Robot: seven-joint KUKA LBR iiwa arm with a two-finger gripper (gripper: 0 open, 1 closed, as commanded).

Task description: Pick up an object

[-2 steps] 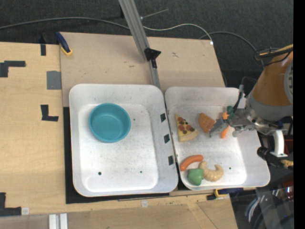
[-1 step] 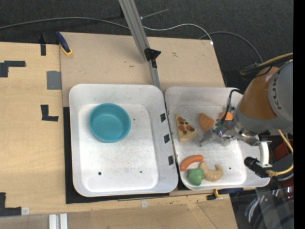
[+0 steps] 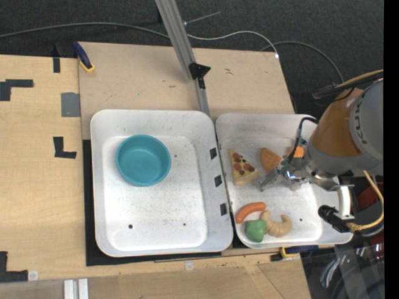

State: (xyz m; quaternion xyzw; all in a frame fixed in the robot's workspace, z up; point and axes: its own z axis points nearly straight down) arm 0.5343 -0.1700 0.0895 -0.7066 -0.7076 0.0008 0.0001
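My gripper [image 3: 274,177] is low in the right bin [image 3: 308,124], reaching in from the right. It sits between a toy pizza slice [image 3: 242,166] on its left and an orange-brown bread-like piece [image 3: 270,159] just above it. Nothing is visibly held. Nearer the front of the bin lie a red sausage [image 3: 250,211], a green round piece [image 3: 255,230] and a tan curved piece [image 3: 278,225], all close together. The arm's orange band [image 3: 333,129] and grey wrist cover the bin's right side.
The left bin [image 3: 106,229] holds a teal bowl [image 3: 144,160] toward its back left. A grey metal pole [image 3: 177,30] slants down to the gap between the bins. Cables run across the dark floor at the back.
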